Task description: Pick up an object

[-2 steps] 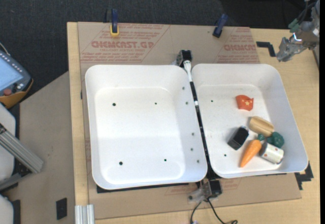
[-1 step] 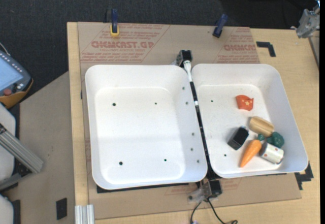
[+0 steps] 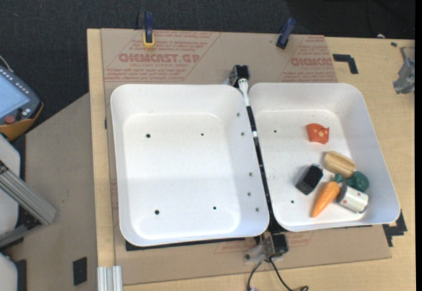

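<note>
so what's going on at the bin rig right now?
Nothing is being handled yet. The pick targets all sit in the right bin, bunched toward its near right corner: a red block on its own, then a tan wooden piece, a black block, an orange carrot, a white cylinder and a dark green item clustered close together. A grey part of the arm shows at the right edge, well clear of the bins.
</note>
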`<state>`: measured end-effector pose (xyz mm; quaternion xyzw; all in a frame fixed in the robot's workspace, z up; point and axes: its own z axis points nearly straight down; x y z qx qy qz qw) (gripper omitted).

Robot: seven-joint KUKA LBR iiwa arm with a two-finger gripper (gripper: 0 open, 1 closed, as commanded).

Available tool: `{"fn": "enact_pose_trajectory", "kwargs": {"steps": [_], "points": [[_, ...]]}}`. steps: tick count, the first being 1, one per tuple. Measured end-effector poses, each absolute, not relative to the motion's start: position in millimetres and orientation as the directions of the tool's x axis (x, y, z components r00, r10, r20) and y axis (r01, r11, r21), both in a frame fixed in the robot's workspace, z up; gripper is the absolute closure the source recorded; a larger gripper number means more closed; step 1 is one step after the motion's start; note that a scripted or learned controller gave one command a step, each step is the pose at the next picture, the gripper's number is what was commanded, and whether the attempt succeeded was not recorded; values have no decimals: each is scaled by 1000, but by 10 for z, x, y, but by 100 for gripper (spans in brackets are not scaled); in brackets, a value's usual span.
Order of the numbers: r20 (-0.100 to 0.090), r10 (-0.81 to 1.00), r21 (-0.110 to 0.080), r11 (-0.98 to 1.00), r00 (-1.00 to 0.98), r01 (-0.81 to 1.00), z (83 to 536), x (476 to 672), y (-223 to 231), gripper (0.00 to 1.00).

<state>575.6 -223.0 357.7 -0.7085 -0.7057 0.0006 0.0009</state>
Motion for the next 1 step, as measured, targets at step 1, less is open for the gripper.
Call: {"fn": "enact_pose_trajectory", "kwargs": {"steps": [1], "points": [[-6,1000,15,5,-5,1000,4508,6488,-2043,100]]}}
